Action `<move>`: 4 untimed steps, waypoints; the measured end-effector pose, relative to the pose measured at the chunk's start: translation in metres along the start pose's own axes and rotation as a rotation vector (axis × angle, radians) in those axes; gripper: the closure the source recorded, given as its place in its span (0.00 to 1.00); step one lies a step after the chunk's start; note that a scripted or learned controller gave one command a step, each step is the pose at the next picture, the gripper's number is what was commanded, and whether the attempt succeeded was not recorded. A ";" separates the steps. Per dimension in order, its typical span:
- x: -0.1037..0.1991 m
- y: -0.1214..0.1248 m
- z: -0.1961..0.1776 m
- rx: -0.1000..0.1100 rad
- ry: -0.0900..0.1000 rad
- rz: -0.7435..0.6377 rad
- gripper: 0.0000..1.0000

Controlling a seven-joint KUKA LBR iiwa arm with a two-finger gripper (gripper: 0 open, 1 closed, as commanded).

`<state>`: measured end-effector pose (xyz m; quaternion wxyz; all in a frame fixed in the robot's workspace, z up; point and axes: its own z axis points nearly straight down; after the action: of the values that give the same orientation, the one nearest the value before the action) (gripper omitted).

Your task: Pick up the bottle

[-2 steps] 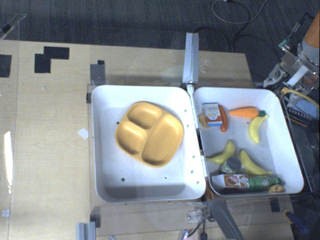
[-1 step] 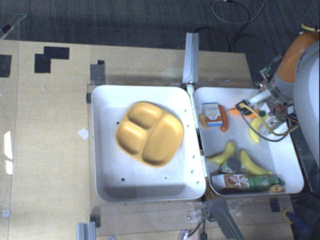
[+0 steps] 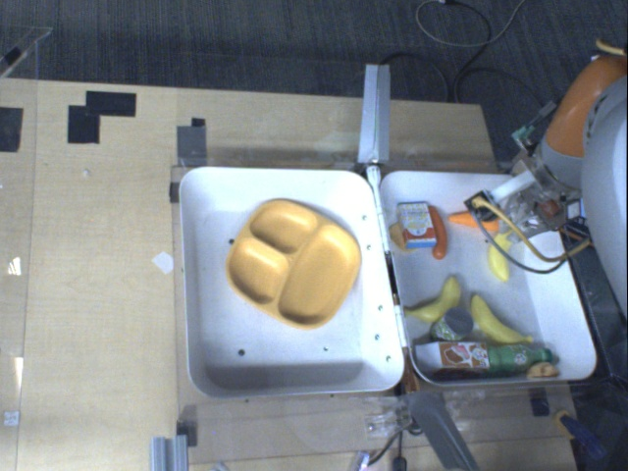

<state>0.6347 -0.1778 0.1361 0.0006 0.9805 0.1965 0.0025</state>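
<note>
The green bottle (image 3: 491, 358) lies flat along the right bin's (image 3: 579, 312) near wall, probably light, stiff and slippery, best pinched across its labelled middle by the gripper (image 3: 510, 204), whose finger state cannot be told.

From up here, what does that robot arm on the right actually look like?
The arm is bulky and rounded, light grey, with an orange band across it. Its far end narrows to a cluttered wrist of pale metal parts, with black and yellow cables looping beneath.
</note>
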 end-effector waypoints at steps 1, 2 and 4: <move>-0.010 0.013 -0.144 -0.001 0.001 0.128 1.00; -0.087 -0.006 -0.169 0.001 -0.002 0.143 1.00; -0.055 -0.042 -0.300 -0.001 0.000 -0.030 1.00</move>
<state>0.5662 -0.1604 0.4362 0.0013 0.9775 0.2110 0.0026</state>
